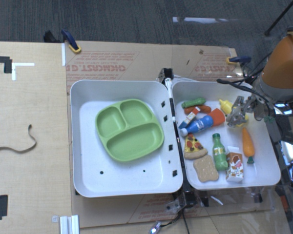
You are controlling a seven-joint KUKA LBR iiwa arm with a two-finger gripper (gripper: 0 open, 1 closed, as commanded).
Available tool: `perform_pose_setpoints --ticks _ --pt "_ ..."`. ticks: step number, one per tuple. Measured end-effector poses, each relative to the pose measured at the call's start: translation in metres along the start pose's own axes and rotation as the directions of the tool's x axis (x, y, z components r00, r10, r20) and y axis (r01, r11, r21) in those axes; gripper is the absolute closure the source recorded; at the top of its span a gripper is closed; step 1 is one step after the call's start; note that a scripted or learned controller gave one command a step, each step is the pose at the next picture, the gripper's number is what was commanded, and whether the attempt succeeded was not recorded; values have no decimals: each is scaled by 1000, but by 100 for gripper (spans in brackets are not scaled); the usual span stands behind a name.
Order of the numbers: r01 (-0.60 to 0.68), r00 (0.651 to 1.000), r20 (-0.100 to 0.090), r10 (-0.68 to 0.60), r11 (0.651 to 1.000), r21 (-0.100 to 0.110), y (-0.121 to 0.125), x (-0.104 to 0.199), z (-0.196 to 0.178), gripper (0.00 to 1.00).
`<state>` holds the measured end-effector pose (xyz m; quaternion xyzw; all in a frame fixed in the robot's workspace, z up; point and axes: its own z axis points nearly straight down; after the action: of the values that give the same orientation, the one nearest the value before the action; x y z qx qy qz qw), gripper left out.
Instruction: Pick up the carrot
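Note:
The carrot (247,142) is orange with a small green tip at its near end. It lies lengthwise in the right bin (263,179), close to the right wall. My gripper (238,114) hangs over the far right part of that bin, up and to the left of the carrot's far end. It is apart from the carrot. A yellow toy (225,105) lies just left of the gripper.
Left of the carrot lie a green bottle (219,151), a juice carton (235,166), a bread slice (205,168), a pizza slice (194,146), a blue bottle (198,125) and a green vegetable (193,103). The left bin (88,174) holds a green divided plate (130,129).

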<state>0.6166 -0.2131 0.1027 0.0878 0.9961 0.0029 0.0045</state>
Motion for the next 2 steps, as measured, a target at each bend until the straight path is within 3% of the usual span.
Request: perform_pose_setpoints --ticks 1,2 --pt "2 1000 -25 -2 1000 -9 4 6 5 0" --pt "174 985 -8 -173 985 5 -18 53 11 0"
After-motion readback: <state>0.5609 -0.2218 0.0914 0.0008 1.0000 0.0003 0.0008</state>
